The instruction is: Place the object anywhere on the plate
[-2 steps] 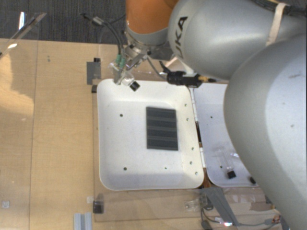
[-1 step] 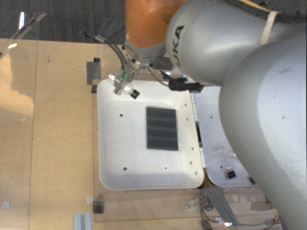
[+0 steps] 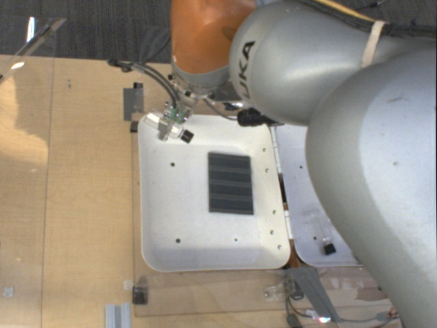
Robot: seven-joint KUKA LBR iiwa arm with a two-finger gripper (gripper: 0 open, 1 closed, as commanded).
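Note:
A dark grey ribbed rectangular plate (image 3: 231, 183) lies flat in the middle of the left white bin (image 3: 164, 210). The arm's orange band (image 3: 203, 26) hangs over the bin's far edge. Below it, a small metallic end piece with cables, which I take for my gripper (image 3: 171, 124), sits over the bin's far left corner, well up and left of the plate. A tiny dark piece (image 3: 186, 136) shows right beside it. A small black object (image 3: 329, 249) rests in the right bin (image 3: 307, 238), near its front.
The big grey arm body (image 3: 355, 115) covers most of the right bin and the upper right. A dark bracket (image 3: 133, 103) stands on the wooden bench (image 3: 68, 183) by the left bin's far corner. A clamp (image 3: 140, 294) and cables (image 3: 307, 299) lie along the front.

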